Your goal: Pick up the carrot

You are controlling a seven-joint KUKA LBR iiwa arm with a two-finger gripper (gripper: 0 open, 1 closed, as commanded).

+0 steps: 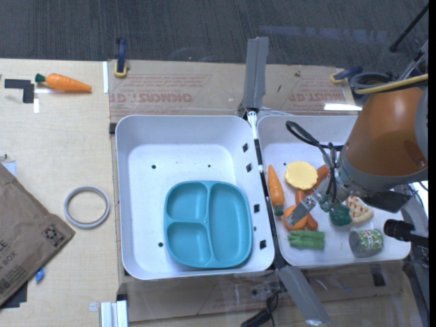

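Gripper (310, 206) sits low in the right bin (272, 125), its metal fingers closed on a smooth orange carrot (300, 215); a second, tapered carrot (275, 184) lies just left, near lumpy green beans (306, 238).

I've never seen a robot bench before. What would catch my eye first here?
Probably the arm, a big orange-and-grey bulk looming over the right bin, where toy foods lie, among them a carrot by the left wall. Next, the turquoise divided tray in the left bin.
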